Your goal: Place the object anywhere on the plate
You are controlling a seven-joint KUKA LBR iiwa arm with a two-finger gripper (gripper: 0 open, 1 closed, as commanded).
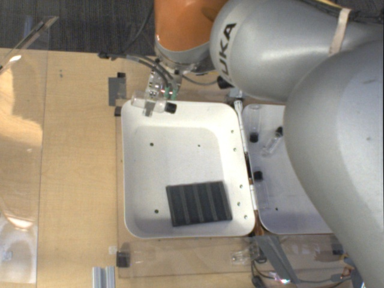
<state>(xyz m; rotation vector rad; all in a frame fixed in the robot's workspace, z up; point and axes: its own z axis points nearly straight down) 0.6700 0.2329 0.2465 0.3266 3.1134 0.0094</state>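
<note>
A dark grey ribbed rectangular plate (198,203) lies flat in the near part of the left white bin (135,179). My gripper (158,99) hangs over that bin's far left corner, well away from the plate, below the orange wrist band (180,17). The gripper's small parts overlap the bin's rim, and I cannot make out anything held there. I see no loose object on the bin floor. The grey arm (312,71) covers the upper right of the view.
The arm hides most of the right white bin (270,212). A black bracket (117,90) stands on the wooden bench beyond the left bin. A small black block (123,258) and cables (270,269) lie along the near edge.
</note>
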